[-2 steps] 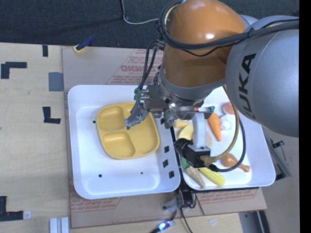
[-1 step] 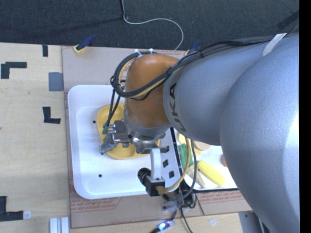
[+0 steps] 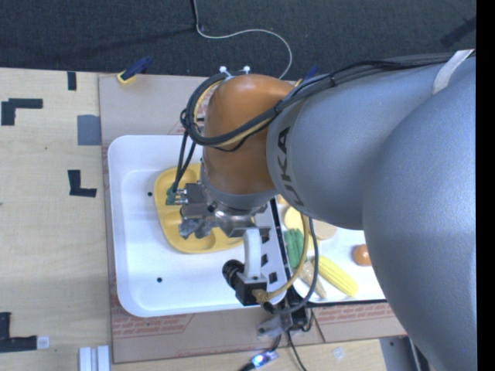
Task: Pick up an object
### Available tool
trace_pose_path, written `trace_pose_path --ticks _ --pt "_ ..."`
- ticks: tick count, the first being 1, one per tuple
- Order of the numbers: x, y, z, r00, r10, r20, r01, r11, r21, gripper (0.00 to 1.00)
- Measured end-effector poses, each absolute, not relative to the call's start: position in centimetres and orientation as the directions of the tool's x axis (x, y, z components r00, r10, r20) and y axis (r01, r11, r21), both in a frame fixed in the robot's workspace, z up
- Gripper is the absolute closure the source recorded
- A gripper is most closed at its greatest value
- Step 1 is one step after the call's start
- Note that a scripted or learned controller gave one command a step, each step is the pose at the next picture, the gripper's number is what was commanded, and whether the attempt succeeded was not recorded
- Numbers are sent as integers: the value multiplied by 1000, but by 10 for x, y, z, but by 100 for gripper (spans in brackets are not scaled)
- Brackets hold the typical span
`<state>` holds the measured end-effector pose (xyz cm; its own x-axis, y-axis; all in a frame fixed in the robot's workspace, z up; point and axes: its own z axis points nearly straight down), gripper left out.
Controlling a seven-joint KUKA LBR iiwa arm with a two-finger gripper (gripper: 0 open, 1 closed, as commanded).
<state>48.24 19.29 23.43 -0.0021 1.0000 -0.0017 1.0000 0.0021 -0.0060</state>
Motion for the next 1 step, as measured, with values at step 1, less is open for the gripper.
trace_pose_path --ticks 1 --pt "527 226 365 -6 1000 6 1000 5 14 100"
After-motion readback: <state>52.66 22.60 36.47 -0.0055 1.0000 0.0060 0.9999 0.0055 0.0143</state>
